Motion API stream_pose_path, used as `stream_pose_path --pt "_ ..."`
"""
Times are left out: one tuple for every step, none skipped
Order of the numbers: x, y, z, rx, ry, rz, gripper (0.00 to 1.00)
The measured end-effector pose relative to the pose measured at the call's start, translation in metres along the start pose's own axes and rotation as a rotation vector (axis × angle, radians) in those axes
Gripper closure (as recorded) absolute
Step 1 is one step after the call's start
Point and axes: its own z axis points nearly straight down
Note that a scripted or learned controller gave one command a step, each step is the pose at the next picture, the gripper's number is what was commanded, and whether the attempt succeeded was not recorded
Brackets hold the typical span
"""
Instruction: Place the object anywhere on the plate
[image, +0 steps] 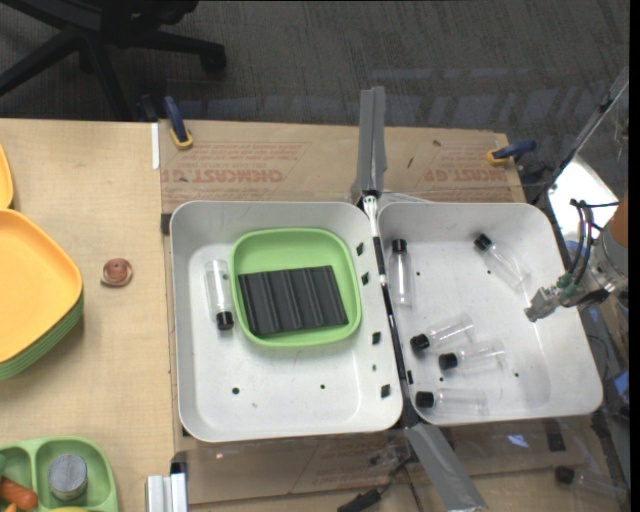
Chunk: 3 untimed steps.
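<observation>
Over the right bin's (560, 240) far right edge, the tool (541, 304) hangs low above bare white floor, and whether it is released or clenched I cannot tell at this size; nothing visible sits in it. My judgement is that the pick is the weak point: the likely objects are clear vials (452, 345) with black caps, nearly invisible against the white, round enough to roll, and several lie close together near the bin's front, so a descent could nudge one aside or catch two. One vial (499, 257) lies nearest the tool, toward the back; another (399, 268) rests along the divider between the bins. A carry across that divider could also clip the rim.

The left bin (200, 390) holds the green plate (296, 247), already bearing a dark ribbed block (295, 300) that leaves only a narrow free margin, so a vial set there may roll off. One more vial (217, 292) lies just beside the plate's left edge. The tabletop (90, 180) to the left carries yellow dishes (35, 290).
</observation>
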Motion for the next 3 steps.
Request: stream_pose_path --pt "-0.016 -0.035 0.024 -0.001 0.0 -0.152 1.0" --pt "0.01 -0.027 -0.052 -0.003 -0.002 -0.257 1.0" --pt "-0.016 -0.035 0.023 -0.001 0.0 -0.365 1.0"
